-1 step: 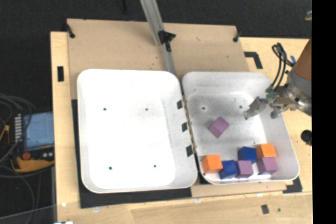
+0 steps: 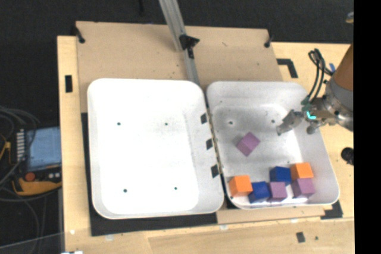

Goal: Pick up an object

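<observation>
Six blocks lie in the right bin (image 2: 262, 95): a purple block (image 2: 248, 143) alone mid-bin, the others crowded along the lower edge. At the frame's right the claw (image 2: 293, 122) hovers above the bin's upper right, gripping nothing; its spread is unclear.

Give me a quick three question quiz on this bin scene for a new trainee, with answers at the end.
1. True or false: the lone purple cube touches another block.
2. Which bin holds the blocks, as the camera sees it: A left, B right?
3. Fill in: the end effector hovers near the right bin's ____ wall, as the camera sees it.

Key: 1 false, it lies apart. 2 B. 3 right.
</observation>
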{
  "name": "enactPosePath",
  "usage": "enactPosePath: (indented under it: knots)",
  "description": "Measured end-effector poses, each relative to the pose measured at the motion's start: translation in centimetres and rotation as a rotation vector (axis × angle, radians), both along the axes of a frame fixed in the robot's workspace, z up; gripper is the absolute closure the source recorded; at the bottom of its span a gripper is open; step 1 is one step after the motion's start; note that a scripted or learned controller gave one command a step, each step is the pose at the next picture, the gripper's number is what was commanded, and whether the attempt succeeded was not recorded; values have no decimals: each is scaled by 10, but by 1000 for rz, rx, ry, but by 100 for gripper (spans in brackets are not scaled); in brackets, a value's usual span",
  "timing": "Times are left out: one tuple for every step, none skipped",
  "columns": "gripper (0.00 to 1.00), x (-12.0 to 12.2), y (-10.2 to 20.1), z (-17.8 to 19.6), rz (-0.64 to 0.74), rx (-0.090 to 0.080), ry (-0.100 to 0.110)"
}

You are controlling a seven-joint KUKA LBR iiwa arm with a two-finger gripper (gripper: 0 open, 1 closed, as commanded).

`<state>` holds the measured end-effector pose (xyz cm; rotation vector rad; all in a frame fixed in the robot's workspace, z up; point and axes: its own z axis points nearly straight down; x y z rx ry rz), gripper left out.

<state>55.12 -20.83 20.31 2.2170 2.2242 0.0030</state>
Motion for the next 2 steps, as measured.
enactPosePath:
  knots:
    - [0,1,3,-62,-3,-1,7]
    - [0,2,1,-106,-6,-5,-2]
